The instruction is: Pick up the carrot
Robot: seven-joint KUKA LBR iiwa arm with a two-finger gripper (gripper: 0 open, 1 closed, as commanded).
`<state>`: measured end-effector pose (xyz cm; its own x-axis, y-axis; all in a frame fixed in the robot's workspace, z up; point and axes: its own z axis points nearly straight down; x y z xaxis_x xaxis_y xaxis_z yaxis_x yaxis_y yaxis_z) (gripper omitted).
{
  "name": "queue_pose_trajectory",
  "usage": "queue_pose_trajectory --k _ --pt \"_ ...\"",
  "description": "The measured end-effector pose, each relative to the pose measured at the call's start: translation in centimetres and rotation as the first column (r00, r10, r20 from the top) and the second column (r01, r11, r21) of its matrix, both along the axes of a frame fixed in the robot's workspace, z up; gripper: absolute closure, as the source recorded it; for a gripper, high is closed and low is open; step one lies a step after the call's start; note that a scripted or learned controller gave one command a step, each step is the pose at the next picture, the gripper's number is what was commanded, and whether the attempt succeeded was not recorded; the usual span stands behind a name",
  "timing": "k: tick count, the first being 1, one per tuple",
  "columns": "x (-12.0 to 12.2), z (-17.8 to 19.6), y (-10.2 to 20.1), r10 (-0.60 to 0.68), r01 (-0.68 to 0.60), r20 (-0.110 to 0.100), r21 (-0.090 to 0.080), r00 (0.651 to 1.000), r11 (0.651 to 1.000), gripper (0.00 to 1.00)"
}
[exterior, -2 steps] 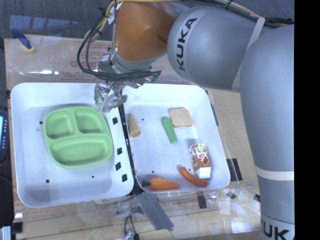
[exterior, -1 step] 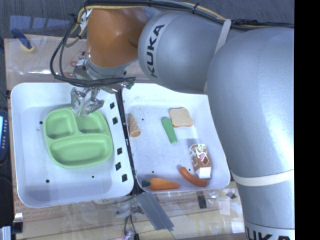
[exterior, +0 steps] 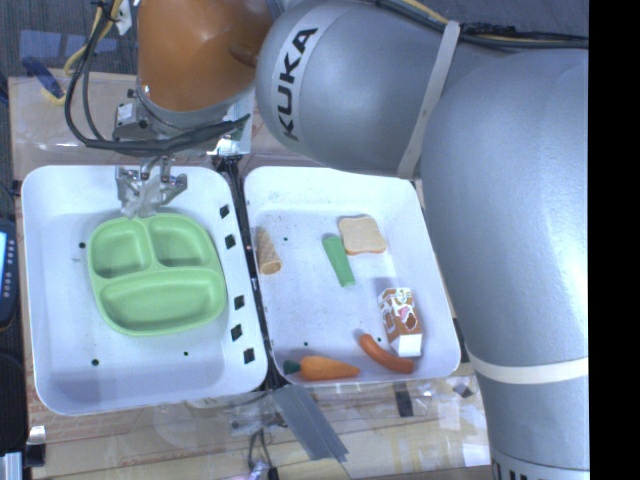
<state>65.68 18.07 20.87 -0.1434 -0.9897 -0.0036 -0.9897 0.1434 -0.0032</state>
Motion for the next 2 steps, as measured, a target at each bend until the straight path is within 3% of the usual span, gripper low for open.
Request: queue_pose_trajectory --k 1,2 --pt "-0.2 1.8 3.4 0.237 -0.237 -0.001 0.000 0.972 0.972 1.00" --pt "-3.1 0.4 3.9 0.774 -0.774 -0.006 0.001 0.633 0.633 1.00"
